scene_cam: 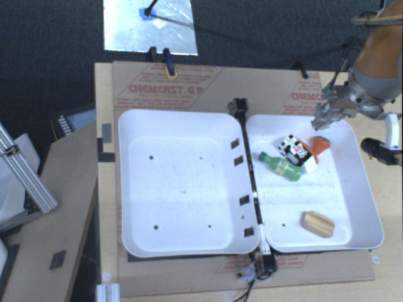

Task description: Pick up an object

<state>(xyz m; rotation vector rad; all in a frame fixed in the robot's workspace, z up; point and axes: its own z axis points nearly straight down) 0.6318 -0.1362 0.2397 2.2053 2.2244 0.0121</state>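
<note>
Right bin (352,187) holding green bottle (281,166), orange piece (321,144), tan block (318,224), jaw state unclear

The cardboard sheet (189,80) under the bins bears red print reading "CHEMCAST", followed by letters like "GP", at upper left centre; similar print at upper right is partly hidden.

i see my gripper (322,122) hanging over the far edge of the right bin (352,231), just above an orange piece (321,144). beside that, toward the bin's middle, a black-and-white block (293,149) touches a green bottle (281,166) lying on its side. a tan block (318,224) sits apart near the near edge. the left bin (182,187) adjoins it.
</note>
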